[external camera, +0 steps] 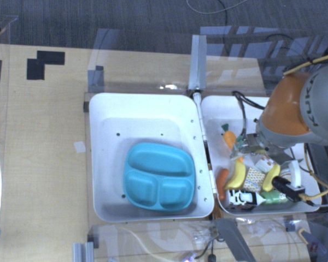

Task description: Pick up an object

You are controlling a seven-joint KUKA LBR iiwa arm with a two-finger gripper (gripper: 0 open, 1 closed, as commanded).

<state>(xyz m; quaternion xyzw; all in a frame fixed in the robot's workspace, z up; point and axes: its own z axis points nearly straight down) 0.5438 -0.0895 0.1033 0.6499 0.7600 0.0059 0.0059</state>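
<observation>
The grey arm with its orange band reaches in from 3 o'clock and hangs over the right-hand shallow white bin (208,125). Its gripper (250,149) sits low above the clutter, near the middle of that bin. The wrist hides most of it, so I cannot tell how far open it is, and nothing can be seen held in it.

No single object is assigned, so the nearest candidates matter most. A yellow plastic toy banana (238,174) lies just beside the gripper at about 7 o'clock. Its long axis runs roughly from 1 to 7 o'clock. A small orange toy carrot with a green top (228,138) lies near the gripper at about 10 o'clock, close to the bin's left wall.

A second yellow banana-shaped piece (272,177) lies at about 5 o'clock, crowded by other items. The banana at 7 o'clock looks the easier target, and a grasp would likely need to close across its narrow width.

The left-hand white bin (106,146) holds a blue divided plastic plate (159,174), well apart at 9 o'clock.
</observation>
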